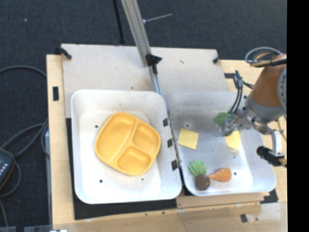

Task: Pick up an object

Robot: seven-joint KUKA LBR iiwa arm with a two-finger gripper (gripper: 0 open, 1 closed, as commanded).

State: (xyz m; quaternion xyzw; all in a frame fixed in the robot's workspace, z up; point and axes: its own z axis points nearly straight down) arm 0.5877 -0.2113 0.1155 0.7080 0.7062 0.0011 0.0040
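The right bin (207, 103) holds a yellow flat square piece (188, 138), a second yellow piece (233, 141), a small green bumpy ball (197, 167), a brown-and-orange drumstick-shaped toy (212, 178) and a green object (221, 118). My gripper (231, 127) hangs low over the right side of this bin, right beside the green object and just above the second yellow piece. The arm's grey body and orange band (266, 88) rise behind it.
The left bin (87, 105) holds a yellow divided plate (128, 143). A slanted metal pole (140, 30) runs down to the gap between the bins. Cables loop near the arm at the right edge.
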